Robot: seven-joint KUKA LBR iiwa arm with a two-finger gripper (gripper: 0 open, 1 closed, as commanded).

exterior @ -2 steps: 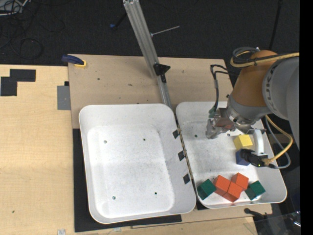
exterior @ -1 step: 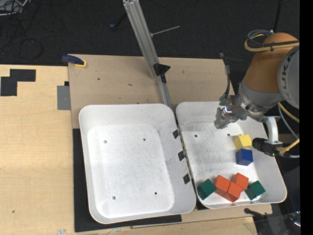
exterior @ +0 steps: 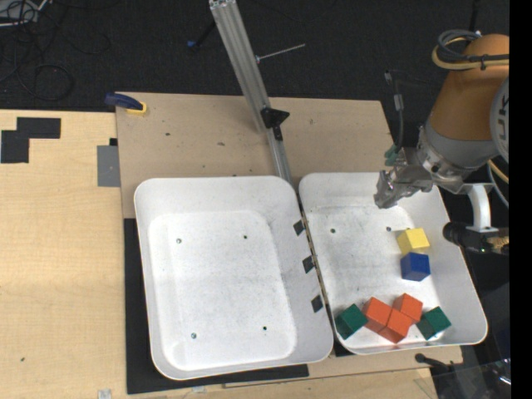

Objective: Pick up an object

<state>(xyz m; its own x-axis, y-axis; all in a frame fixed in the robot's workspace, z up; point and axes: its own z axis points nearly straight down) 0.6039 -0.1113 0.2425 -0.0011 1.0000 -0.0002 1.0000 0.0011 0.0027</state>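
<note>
From above, I see a wooden desk (exterior: 208,140) with two shallow white bins side by side. The left bin (exterior: 158,198) shows its bare white floor with some small dark dots. The right bin (exterior: 349,239) contains all the coloured blocks.

The arm comes in from the right side, grey with a big orange part above the wrist. Its claw (exterior: 389,191) hangs over the far part of the right bin, near the upper right corner, pointing down and a little to the left. The tip is dark and small here, and I cannot tell if it is spread or pressed together. No block is between its tips, and it does not touch any block. If it touches the floor of the bin, I cannot say.

The blocks lie nearer to me than the claw. A yellow block (exterior: 413,239) lies near the right wall, and a blue block (exterior: 416,266) lies just beside it, on the near side. They look almost touching. Both are apart from the claw, the yellow one being the closest.

At the near edge of the same bin there is a small group. Two orange blocks (exterior: 389,316) are pressed together in the middle. One green block (exterior: 352,319) is at their left side, and another green block (exterior: 433,322) at their right side.

A grey metal rail (exterior: 245,69) goes at a slant from the far side down to the gap between the two bins.
</note>
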